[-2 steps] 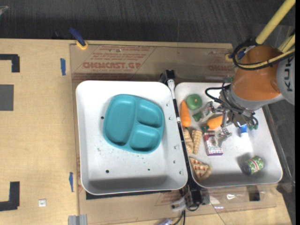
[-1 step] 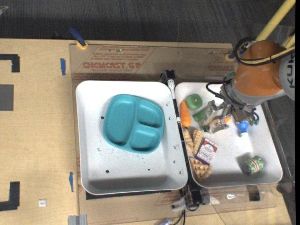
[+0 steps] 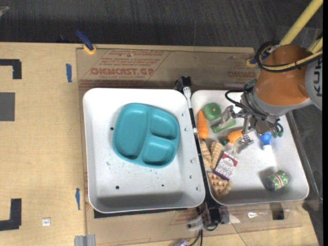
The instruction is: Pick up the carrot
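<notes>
Evidently hand (image 3: 241, 129) hovers low in right bin (image 3: 292, 152), grip unreadable; carrot (image 3: 203, 125) lies beside it, against bin's left wall.

carrot (image 3: 202, 125) hemmed by bin wall (image 3: 193, 118), green toy (image 3: 211, 110), waffles (image 3: 212, 155)

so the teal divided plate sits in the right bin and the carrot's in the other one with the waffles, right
Not quite. The camera view shows the teal divided plastic plate in the left shallow white bin. The orange carrot lies in the other bin, the right one, with the tan waffles.
</notes>
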You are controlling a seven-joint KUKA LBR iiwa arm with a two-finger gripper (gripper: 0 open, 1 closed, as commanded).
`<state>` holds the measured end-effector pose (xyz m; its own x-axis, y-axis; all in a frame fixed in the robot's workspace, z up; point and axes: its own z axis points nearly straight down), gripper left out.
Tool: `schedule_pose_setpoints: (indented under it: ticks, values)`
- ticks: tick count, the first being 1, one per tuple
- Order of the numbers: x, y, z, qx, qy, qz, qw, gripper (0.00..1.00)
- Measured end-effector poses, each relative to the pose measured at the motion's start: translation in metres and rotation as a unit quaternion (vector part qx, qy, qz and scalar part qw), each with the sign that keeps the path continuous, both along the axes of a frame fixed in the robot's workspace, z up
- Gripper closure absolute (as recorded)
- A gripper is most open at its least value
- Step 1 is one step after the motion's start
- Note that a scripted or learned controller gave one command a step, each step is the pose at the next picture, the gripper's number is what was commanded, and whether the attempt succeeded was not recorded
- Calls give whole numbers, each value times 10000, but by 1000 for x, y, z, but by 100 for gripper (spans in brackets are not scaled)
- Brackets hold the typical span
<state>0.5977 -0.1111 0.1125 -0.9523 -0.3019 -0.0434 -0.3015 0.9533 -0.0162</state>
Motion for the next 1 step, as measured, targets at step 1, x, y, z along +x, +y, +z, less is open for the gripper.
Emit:
schedule_pose_setpoints:
  ticks: [1]
  values:
    - [-37, -31, -23, 11, 153, 45, 9999, 0]
